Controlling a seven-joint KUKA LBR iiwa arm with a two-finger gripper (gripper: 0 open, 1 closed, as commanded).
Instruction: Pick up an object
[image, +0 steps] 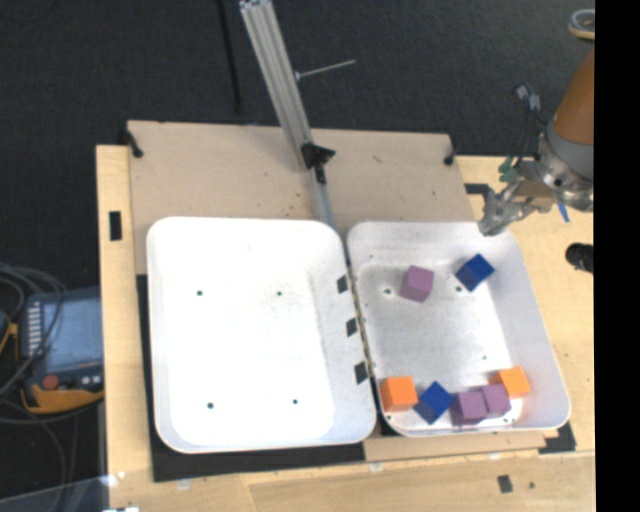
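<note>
Cubes lie scattered in the right bin (530, 320), small, plain-faced blocks with no writing that can be read. A purple cube (417, 283) and a blue cube (475, 271) sit apart from each other near the far end of that bin. Along its near edge runs a row: an orange cube (399, 392), a second blue cube (434, 401) touching it, two purple cubes (481, 404) side by side, and a second orange cube (515, 380) just beyond them by the right wall. The left bin (245, 330) shows its white floor with a few dark specks. Both bins rest on the pale wooden surface (115, 300). The hand (497, 218) hangs over the far right corner of the right bin, holding nothing; how far it stands open I cannot tell.
</note>
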